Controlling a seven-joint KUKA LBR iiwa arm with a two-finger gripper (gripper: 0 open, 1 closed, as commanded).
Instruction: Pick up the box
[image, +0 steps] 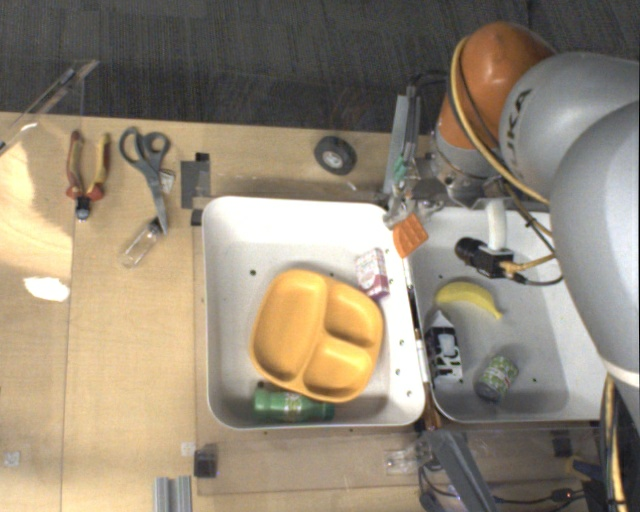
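Tool (405, 205) hangs at the upper centre-right of the frame, over the seam between the two white bins, pinching a small orange object (409, 237) whose kind is unclear. Just below and left of it, the small pink-and-white box (372, 270) lies in the left bin (225, 300), touching the yellow divided tray (317, 333).

yellow tray (318, 345) crowding box (372, 270), probably touching, bin wall (300, 205) near
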